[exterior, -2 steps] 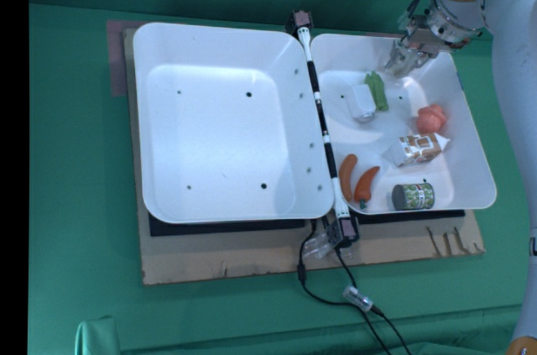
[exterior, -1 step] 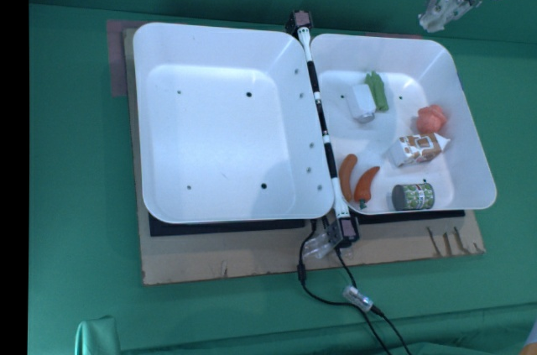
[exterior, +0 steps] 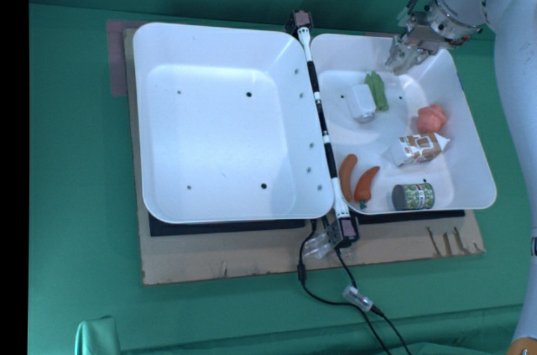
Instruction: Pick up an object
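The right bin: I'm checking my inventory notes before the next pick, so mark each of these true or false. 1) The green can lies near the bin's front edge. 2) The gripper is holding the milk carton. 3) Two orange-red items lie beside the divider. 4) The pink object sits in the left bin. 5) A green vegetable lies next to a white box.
1) True: the green can lies on its side near the front of the right bin.
2) False: the gripper hovers over the bin's far edge; the milk carton lies apart on the floor.
3) True: sausage and carrot.
4) False: the pink object is in the right bin.
5) True: green vegetable, white box.
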